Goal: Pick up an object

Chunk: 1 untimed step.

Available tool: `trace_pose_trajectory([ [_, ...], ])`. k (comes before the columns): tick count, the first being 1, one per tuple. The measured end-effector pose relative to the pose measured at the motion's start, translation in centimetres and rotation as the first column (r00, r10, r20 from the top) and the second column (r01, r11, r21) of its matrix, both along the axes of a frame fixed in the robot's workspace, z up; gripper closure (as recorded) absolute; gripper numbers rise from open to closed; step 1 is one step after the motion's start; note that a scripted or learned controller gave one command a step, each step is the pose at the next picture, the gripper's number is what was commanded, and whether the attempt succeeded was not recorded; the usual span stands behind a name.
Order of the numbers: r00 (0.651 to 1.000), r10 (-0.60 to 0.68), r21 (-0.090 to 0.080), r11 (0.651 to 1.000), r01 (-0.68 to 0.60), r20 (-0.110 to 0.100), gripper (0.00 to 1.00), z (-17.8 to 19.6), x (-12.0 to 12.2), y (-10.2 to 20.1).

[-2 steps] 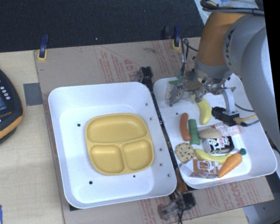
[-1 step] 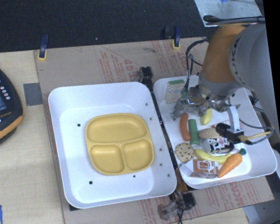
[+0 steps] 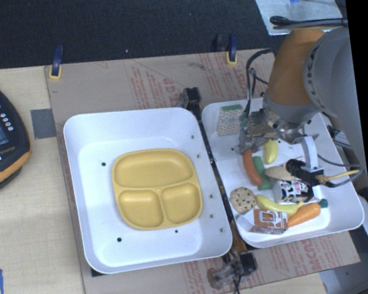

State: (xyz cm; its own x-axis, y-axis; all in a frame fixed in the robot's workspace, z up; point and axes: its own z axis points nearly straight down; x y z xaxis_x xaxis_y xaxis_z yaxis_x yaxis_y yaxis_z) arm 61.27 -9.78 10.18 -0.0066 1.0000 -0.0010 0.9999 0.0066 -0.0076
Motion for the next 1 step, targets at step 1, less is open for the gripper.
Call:
trace_pose_trajectory([
  [1,1.0,-0.002,0.002,1.0,0.002,0.005,1.0,9.05,-2.99,5.08],
])
